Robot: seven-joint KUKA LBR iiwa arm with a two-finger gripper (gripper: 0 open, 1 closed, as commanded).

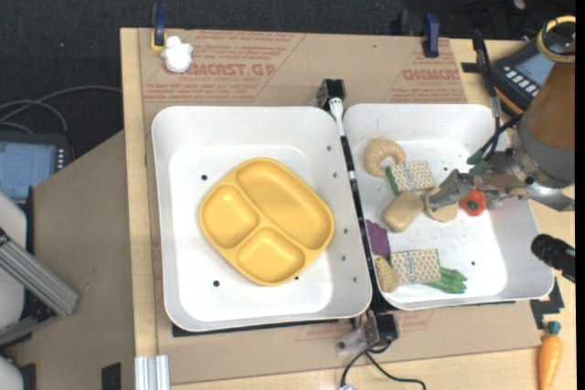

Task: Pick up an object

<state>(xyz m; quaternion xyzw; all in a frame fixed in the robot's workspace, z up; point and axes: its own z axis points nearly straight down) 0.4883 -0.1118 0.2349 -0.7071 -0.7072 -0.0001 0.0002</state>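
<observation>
The tan lump [403,213] lay near the middle of the right bin [512,288], just at 8 o'clock of the gripper [446,196]. The pale surface [274,59] carried both bins. The left bin [174,196] held a yellow divided plate [265,219]. The grey arm reached in from 3 o'clock and hung low over the clutter; I could not tell whether the gripper was apart or together. The risk was crowding. A red piece [473,203] sat at its 4 o'clock and a patterned sachet [416,175] at 10 o'clock. A closing grip could probably catch an edge of two things, or nudge the rounded lump so it rolled aside.
</observation>
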